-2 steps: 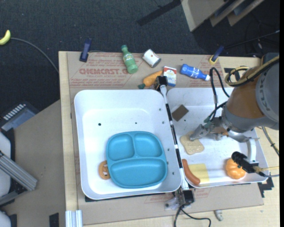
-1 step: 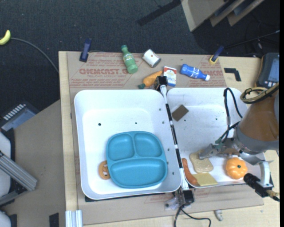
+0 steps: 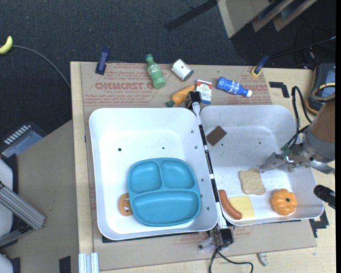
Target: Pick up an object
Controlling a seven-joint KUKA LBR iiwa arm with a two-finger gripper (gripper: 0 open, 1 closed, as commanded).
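Gripper (image 3: pixel 268 162) low in right bin (image 3: pixel 277 114), just above the toast slice (image 3: pixel 251 182); claw state unreadable. Centre over the toast, descend straight, avoid the pumpkin (image 3: pixel 283 201).

Dark blue-grey carpet floor (image 3: pixel 80 26) surrounds the bench. Tan cardboard-covered bench top (image 3: pixel 133 82) with red printed lettering, blue clamps at its far edge (image 3: pixel 102 59) (image 3: pixel 260 65). A thin pale cable (image 3: pixel 48 61) curves across the carpet from a yellow object (image 3: pixel 5 44) at the left edge. Beige furniture piece (image 3: pixel 261 16) sits at top right, a dark bar (image 3: pixel 189 15) slanting beside it. Grey metal rail (image 3: pixel 18 205) lies at lower left, near a small dark ridged block (image 3: pixel 21 136). Black cables (image 3: pixel 221 261) trail off the bench's near edge. Lighting is even, soft, with faint shadows.
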